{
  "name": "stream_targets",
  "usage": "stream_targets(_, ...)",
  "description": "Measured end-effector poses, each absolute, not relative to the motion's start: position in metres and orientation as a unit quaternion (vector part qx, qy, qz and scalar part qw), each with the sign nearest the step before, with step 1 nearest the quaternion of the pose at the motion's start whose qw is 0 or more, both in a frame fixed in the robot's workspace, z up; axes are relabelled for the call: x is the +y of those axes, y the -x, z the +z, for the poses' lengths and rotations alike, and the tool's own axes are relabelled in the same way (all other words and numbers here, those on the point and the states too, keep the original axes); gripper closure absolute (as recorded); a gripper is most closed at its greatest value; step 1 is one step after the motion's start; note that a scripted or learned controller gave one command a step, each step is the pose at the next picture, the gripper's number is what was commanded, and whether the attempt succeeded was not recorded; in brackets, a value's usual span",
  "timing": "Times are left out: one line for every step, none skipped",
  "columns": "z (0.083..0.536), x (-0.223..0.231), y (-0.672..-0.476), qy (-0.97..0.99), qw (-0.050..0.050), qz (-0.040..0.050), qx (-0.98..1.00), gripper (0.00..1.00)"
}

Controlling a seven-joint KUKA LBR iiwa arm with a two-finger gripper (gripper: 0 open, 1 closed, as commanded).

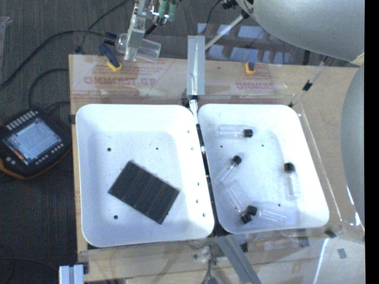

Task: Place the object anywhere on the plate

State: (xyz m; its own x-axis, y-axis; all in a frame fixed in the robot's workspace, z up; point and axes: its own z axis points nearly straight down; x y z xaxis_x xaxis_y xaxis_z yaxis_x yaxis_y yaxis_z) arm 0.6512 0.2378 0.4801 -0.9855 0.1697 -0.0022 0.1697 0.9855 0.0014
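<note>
A dark grey rectangular plate (144,192) lies flat in the left white bin (95,123), toward its front. My gripper (132,47) hangs high above the bench's far edge, beyond the left bin's back rim. It is shut on a clear vial (148,48) with a black cap, held sideways with the cap pointing left. The vial is well behind the plate and far above it. Several more clear vials with black caps (234,132) lie scattered in the right white bin (308,152).
A metal upright bracket (195,64) stands at the back between the two bins. A hand-held control pendant (31,142) lies on the floor to the left. Cables run behind the bench. The arm's big grey body (308,10) fills the top right.
</note>
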Motion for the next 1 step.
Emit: stream_targets(0.4878, 0.2384, -0.6528, -0.085, 0.002, 0.0007, 0.996, 1.0)
